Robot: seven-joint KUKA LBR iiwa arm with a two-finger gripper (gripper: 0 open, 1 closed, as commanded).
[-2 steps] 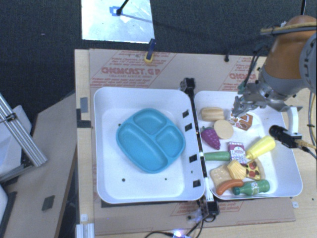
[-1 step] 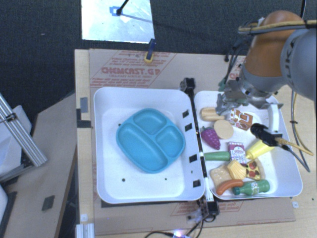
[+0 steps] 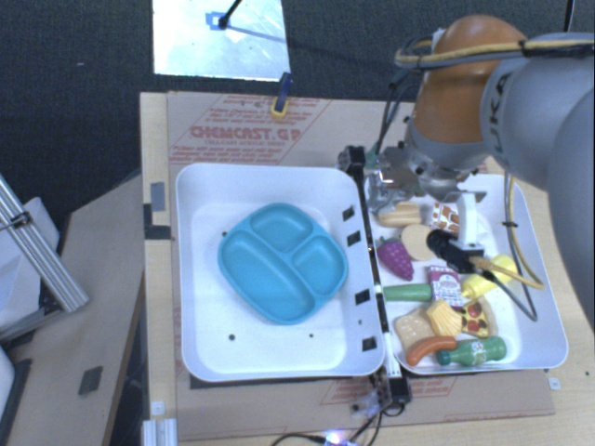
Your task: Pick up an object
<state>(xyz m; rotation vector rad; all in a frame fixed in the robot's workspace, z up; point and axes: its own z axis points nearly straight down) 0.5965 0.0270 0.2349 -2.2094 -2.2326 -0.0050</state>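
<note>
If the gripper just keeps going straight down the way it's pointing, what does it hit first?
Most likely the tan bread-like toy at the back of the right bin, close to the divider. The gripper hangs right above it, pointing down. Depth is hard to judge from this slanted view, so it could land just beside it.

A dark carpeted floor (image 3: 74, 63) surrounds the bench (image 3: 153, 277). A printed cardboard sheet (image 3: 246, 133) lies flat on the bench top. On the far floor sits a shiny square panel (image 3: 218, 26). At the left edge, metal rails (image 3: 37, 249) slant across.
</note>
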